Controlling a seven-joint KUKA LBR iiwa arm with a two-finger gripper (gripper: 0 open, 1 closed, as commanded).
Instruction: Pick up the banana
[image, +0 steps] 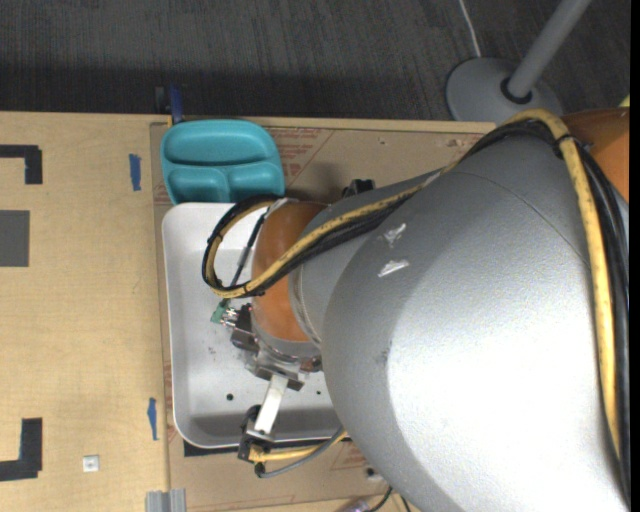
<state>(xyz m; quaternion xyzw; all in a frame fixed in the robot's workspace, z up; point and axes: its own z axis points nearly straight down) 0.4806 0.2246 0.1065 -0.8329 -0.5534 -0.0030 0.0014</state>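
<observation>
Grey arm (450, 340) hangs low over the white bin (190, 330) left of centre. Whether the gripper (245, 335) is open or holds anything cannot be told, nor where the banana lies, so I would sight the fruit before closing. Pale bin floor shows at left. A teal moulded piece (222, 160) sits at the bin's upper edge.

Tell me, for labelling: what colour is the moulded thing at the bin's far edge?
The moulded thing is teal; camera view.
</observation>
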